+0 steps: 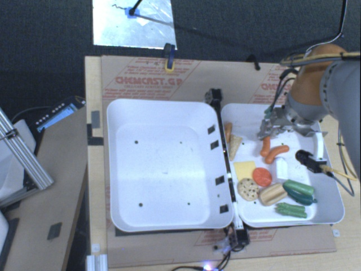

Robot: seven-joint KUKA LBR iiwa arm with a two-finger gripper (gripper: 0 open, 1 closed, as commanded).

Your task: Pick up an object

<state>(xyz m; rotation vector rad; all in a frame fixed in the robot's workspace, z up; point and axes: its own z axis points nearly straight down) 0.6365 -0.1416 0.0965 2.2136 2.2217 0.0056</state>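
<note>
Nearest the camera, green toy vegetables [293,209] lie at the 5 o'clock corner of the right bin [334,210]. The gripper [271,130] hangs over this bin's upper part, toward 12 o'clock; whether its fingers are open or closed, I cannot tell. Just below it, at 6 o'clock, lie an orange carrot [265,146] and a sausage [277,152]. Further down are a red tomato [262,176], a yellow cheese slice [243,169], a cookie [247,189] and a bread roll [272,193]. At 9 o'clock stands the left bin [163,168] on the desk [146,81].
</note>
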